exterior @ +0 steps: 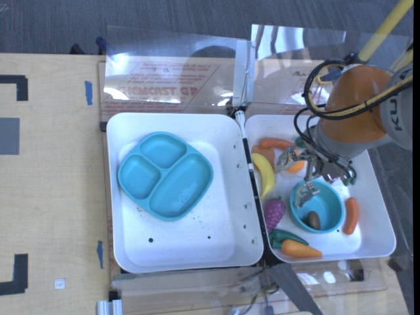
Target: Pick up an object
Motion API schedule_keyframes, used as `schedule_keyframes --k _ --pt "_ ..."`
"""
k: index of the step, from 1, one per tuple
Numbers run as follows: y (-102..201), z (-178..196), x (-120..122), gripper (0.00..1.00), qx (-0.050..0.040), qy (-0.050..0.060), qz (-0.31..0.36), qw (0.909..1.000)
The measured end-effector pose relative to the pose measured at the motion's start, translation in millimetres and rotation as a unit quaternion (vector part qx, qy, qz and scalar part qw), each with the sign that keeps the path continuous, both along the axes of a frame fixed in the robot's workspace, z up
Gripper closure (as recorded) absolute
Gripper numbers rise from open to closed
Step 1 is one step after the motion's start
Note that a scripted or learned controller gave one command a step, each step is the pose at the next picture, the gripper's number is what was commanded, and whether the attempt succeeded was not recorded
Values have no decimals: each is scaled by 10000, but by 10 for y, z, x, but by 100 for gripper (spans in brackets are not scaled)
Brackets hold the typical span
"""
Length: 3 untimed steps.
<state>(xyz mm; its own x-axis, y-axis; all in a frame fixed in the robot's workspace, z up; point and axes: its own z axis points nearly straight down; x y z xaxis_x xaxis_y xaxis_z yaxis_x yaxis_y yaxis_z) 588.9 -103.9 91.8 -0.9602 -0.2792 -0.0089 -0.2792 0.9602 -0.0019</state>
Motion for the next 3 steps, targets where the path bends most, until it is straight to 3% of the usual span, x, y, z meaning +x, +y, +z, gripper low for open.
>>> schedule_keyframes --k 1,2,3 --pt "109 -8 -5 0 -8 -9 -786 9969" --pt "95 -10 381 0 2 -26 -932 9956" --pt "79 177 430 100 -19 -113 -923 9957"
